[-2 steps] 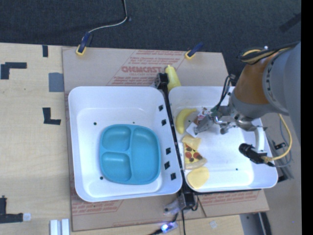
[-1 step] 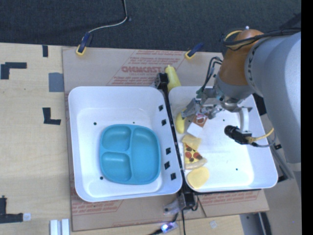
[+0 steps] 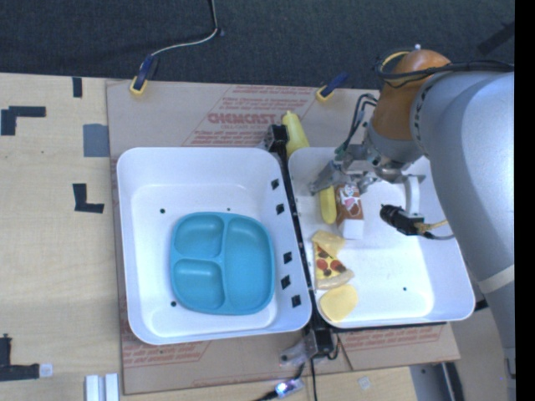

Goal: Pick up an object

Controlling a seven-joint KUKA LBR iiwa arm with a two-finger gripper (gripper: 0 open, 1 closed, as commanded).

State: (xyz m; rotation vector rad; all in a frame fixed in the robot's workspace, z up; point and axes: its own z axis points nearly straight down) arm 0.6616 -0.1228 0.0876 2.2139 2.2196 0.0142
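The right bin (image 3: 418, 295) holds several toy foods along its left side. A yellow banana-like piece (image 3: 328, 208) lies next to a small brown and red carton (image 3: 352, 205). Below them are a pizza slice (image 3: 331, 265) and a pale yellow round piece (image 3: 338, 303). My gripper (image 3: 345, 177) hangs at the upper left of this bin, right over the top ends of the yellow piece and the carton. The view does not show whether anything is held. The grey arm with its orange band (image 3: 401, 98) comes in from the right.
The left bin (image 3: 142, 182) holds a blue divided plate (image 3: 222, 262). A black divider with clips (image 3: 288, 224) runs between the bins. A yellow object (image 3: 293, 129) lies on the cardboard just beyond the bins. A black cable connector (image 3: 399, 218) hangs over the right bin.
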